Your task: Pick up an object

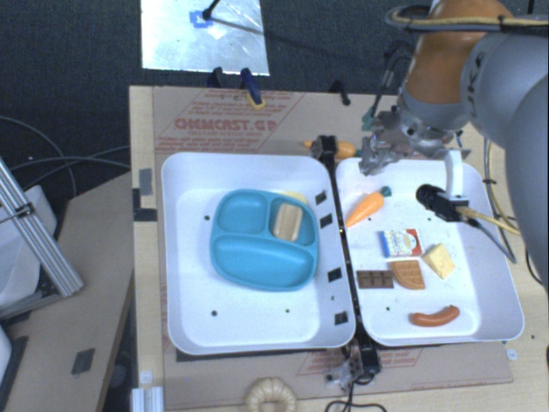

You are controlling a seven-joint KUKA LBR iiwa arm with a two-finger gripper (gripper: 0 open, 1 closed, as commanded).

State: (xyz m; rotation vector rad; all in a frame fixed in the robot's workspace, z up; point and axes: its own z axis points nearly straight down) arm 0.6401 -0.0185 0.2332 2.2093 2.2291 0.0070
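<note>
My gripper (376, 160) hangs over the far left corner of the right bin (497, 312), with the grey arm and its orange band above it. A toy carrot (364, 207) lies just below the gripper, a small teal piece (387, 191) at its top end. Further toward the front lie a blue-and-red packet (401, 243), a cheese wedge (439, 261), a waffle (409, 274), a chocolate bar (374, 279) and a sausage (434, 317). Nothing is seen held by the gripper.
The left bin (189, 316) holds a blue divided plate (249, 260) with a bread slice (287, 221) in its upper right section. An orange item (344, 150) lies behind the bins' divider. A black cable fitting (437, 200) hangs from the arm over the right bin.
</note>
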